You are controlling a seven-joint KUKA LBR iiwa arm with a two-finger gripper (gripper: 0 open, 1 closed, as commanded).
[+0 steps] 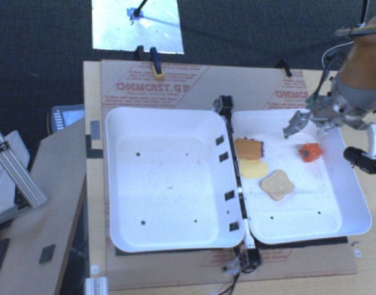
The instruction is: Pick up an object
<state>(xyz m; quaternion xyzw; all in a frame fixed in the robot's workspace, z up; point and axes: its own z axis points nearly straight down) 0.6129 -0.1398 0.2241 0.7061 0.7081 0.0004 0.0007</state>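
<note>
The right bin (335, 226) holds several small objects. A red-orange piece (309, 152) lies near its far right side. Against the left wall sits a brown and orange piece with a purple edge (249, 148), and a flat yellow piece (254, 169) lies just in front of it. A beige, biscuit-like piece (277, 185) rests nearer the middle. My gripper (306, 125) hangs over the far part of this bin, just behind and left of the red-orange piece, and I see nothing held in it.
The left bin (114, 165) sits alongside, joined to the right one by a black-clipped divider (232, 177). Both rest on a cardboard sheet (175, 85). A shiny metal plate (137, 17) lies beyond the bench.
</note>
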